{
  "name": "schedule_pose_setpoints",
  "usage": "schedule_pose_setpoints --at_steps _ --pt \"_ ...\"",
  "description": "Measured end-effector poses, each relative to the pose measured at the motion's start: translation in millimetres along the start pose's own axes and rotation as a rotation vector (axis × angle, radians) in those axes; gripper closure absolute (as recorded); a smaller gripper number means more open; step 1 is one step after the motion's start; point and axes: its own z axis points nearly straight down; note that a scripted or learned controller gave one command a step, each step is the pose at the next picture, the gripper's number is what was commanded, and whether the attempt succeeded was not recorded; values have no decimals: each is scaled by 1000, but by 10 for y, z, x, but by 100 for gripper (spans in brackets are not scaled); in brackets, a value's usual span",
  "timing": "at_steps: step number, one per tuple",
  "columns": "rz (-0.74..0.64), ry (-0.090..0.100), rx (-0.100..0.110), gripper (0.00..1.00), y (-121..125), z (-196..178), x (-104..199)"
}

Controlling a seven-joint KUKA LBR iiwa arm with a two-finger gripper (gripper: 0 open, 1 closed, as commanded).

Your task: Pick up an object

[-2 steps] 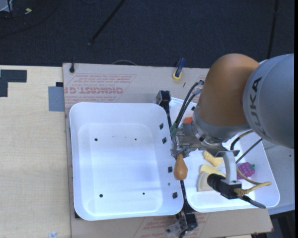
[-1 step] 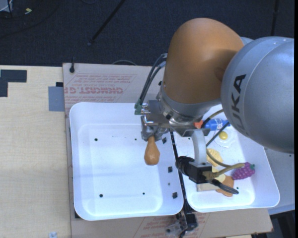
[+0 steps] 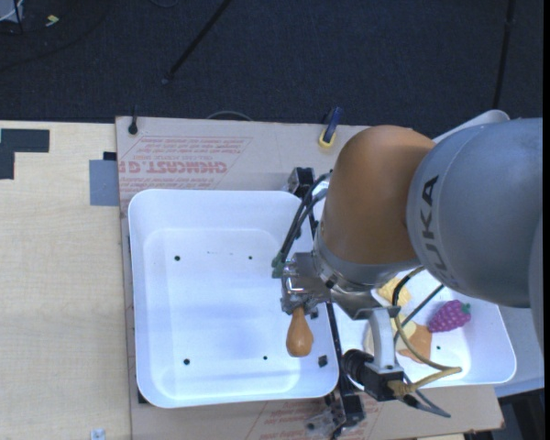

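The 2 shallow white bins, left (image 3: 165,273) and right (image 3: 495,360), look like smooth moulded plastic with a soft sheen. The brown cardboard sheet (image 3: 188,159) beneath them is matt. The pale bench top (image 3: 46,282) shows a light wood grain. The orange wrist band (image 3: 371,200) is satin-smooth; the grey arm casing (image 3: 486,209) is semi-gloss. The tan pear-shaped object (image 3: 299,334) looks glossy, the purple grape cluster (image 3: 449,316) bumpy.

One fixed camera is looking down on the counter (image 3: 55,273) from above at a slant, facing toward twelve o'clock where dark floor is lying beyond. It is sitting near enough that the arm (image 3: 440,209), reaching in from three o'clock, is looming large over the two bins (image 3: 156,218).
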Motion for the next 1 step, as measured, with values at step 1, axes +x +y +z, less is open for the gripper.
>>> schedule_pose_setpoints --at_steps 1 --pt "-6 6 -20 100 22 -1180 46"
